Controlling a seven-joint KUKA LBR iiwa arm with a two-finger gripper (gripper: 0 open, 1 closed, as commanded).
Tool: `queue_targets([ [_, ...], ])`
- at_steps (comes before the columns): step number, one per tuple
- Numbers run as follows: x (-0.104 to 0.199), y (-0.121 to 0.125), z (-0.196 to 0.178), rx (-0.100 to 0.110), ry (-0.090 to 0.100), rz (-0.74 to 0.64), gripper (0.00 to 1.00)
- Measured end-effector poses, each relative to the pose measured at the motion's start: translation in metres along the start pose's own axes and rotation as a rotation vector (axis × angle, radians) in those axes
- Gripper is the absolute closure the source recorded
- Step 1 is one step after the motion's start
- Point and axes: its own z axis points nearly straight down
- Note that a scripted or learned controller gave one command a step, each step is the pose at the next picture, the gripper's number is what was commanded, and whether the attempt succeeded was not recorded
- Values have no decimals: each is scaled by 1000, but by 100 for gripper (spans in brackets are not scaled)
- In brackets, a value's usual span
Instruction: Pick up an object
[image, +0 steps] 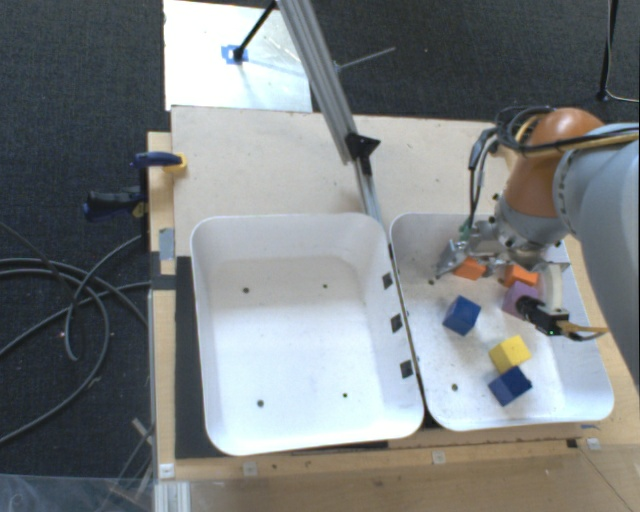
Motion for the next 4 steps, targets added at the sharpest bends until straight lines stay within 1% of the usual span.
queue_targets([
  [1,9,-36,-1,7,1,8,0],
  [2,-11,-40,-2,3,-1,9,0],
  [3,4,-77,-1,7,1,7,0],
  [4,18,-96,-1,7,1,7,0],
])
